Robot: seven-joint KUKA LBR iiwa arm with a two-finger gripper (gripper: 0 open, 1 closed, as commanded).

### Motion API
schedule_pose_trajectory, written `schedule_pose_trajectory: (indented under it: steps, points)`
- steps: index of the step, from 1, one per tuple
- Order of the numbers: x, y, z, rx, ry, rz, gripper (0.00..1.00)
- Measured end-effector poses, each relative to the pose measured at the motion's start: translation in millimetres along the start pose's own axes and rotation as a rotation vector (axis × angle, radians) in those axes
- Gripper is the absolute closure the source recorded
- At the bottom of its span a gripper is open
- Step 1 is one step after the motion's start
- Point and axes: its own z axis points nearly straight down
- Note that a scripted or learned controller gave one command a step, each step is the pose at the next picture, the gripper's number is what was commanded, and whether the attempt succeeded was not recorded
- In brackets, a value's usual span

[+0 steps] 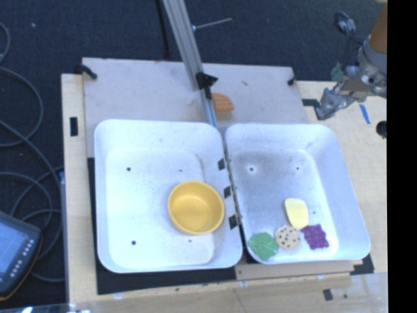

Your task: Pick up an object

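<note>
A yellow bowl [195, 207] sits in the left bin [117, 142], toward its right side. In the right bin [326, 149], near the front, lie a pale yellow piece [296, 212], a round cookie [287, 237], a green piece [263, 245] and a purple piece [316, 236], close together. My gripper [329, 104] hangs at the far right, above the bench beyond the right bin's back corner, well away from all of these. Nothing shows between its fingers.
A slanted metal pole [186, 44] rises from the back between the bins. An orange object [222, 103] lies on the board behind the bins. Cables and a tablet [16, 253] lie on the floor at the left.
</note>
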Motion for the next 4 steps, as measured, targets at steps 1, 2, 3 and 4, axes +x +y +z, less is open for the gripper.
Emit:
schedule_pose_trajectory:
  steps: [1, 2, 3, 4]
  points:
    - [43.8, 5.4, -1.4, 0.005, 0.002, 0.0, 1.0]
    - [93.1, 12.2, -4.1, 0.007, 0.002, -0.001, 1.0]
    - [141.3, 16.7, 13.4, 0.008, 0.001, 0.0, 1.0]
    - [197.4, 11.0, 12.4, 0.007, 0.002, -0.001, 1.0]
